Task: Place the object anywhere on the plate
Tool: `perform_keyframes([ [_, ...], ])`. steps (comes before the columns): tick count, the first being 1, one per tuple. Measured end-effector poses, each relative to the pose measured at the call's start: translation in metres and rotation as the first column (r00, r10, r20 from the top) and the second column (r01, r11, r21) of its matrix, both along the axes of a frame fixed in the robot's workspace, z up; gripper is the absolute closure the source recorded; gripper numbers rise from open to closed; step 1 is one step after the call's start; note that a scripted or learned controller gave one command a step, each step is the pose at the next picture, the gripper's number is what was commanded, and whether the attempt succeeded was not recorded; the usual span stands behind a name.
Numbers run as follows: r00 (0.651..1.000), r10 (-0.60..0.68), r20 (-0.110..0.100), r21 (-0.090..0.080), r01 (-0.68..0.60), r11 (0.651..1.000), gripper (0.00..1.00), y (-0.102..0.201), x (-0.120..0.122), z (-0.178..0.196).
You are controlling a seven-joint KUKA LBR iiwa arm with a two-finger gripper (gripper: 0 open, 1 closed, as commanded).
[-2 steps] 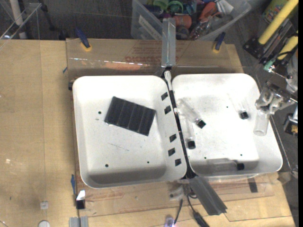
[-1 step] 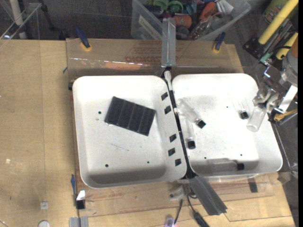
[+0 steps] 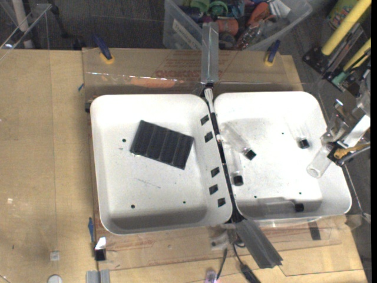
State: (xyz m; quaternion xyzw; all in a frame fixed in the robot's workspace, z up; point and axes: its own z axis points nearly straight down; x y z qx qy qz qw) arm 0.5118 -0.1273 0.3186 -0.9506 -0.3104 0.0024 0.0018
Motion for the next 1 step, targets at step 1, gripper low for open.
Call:
perform_keyframes([
  [1,0.941,-0.338,-0.003,-0.001,0.338,0.941,1.00,0.0178,-0.0331,-0.0491],
])
